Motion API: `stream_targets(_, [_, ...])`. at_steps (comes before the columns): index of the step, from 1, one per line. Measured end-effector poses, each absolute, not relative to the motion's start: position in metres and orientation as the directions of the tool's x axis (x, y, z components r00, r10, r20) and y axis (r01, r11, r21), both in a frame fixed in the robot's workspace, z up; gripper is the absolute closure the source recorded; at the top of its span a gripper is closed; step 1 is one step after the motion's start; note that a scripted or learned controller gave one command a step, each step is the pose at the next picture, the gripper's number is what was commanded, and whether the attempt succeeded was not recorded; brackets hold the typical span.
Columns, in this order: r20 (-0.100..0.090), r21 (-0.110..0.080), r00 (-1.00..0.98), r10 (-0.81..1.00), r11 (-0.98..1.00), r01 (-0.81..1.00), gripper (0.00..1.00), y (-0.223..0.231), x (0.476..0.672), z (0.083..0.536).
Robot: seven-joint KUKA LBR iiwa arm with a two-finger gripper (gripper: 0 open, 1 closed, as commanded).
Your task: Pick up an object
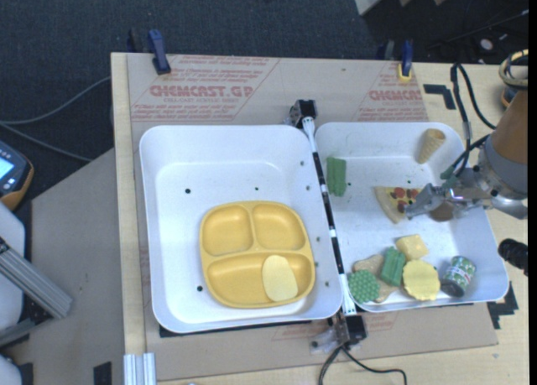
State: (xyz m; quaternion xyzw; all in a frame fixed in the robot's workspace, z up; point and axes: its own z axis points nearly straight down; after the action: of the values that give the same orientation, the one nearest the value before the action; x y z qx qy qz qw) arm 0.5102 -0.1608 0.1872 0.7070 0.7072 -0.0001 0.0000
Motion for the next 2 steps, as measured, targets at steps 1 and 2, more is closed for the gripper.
stream_targets(1, [-0.003, 0.002, 0.000, 1.000, 0.000, 1.000, 0.00, -0.141, 0.487, 0.081])
stream_targets(2, [-0.006, 0.021, -0.001, 1.000, 0.001, 1.000, 1.00, -0.143, 0.494, 0.102])
